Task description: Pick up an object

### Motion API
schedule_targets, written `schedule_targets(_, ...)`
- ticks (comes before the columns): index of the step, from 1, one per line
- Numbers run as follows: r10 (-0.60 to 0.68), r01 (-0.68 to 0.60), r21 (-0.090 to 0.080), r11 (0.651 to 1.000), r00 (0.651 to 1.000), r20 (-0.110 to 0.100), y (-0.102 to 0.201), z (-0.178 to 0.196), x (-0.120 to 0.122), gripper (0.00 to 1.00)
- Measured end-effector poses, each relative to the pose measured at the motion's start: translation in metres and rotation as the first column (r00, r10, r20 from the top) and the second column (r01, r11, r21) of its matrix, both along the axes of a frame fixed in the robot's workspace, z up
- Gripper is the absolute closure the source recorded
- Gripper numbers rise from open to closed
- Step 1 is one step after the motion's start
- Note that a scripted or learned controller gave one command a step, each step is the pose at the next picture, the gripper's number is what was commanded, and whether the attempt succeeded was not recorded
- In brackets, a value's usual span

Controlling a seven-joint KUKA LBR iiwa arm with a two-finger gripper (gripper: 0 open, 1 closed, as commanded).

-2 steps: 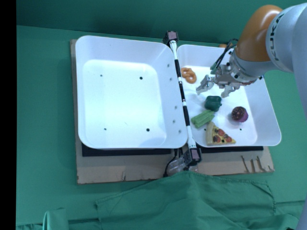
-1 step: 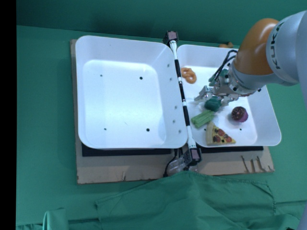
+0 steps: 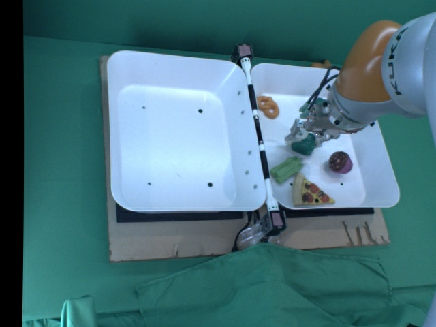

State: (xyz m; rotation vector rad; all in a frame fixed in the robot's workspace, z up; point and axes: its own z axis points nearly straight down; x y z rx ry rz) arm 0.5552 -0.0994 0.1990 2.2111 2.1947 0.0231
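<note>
The right bin (image 3: pixel 381 182) holds several toy foods. An orange pretzel (image 3: pixel 268 106) lies near its far left corner. A light green ridged piece (image 3: pixel 287 168) and a pizza slice (image 3: pixel 311 193) lie near the front. A dark red cupcake (image 3: pixel 340 161) sits to the right. A dark teal object (image 3: pixel 304 145) lies in the middle. My gripper (image 3: pixel 302 132) reaches in from the right and hovers directly over the teal object, touching or nearly touching its top. The gripper body partly hides the teal object.
The large left bin (image 3: pixel 136 80) sits beside the right one. A black-and-white rod (image 3: pixel 257 131) runs along the seam between them. Both bins rest on a cardboard base (image 3: pixel 170 244). Green cloth (image 3: pixel 272 285) is bunched at the front edge.
</note>
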Motion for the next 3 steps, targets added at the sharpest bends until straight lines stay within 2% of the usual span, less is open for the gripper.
schedule_targets(1,-0.013,0.014,0.005,1.000,1.000,-0.019,-0.005,0.046,-0.002,1.00)
schedule_targets(2,-0.025,0.025,0.006,1.000,1.000,-0.019,0.003,0.103,0.003,1.00)
schedule_targets(3,-0.018,0.018,0.006,1.000,1.000,-0.018,0.000,0.148,0.003,1.00)
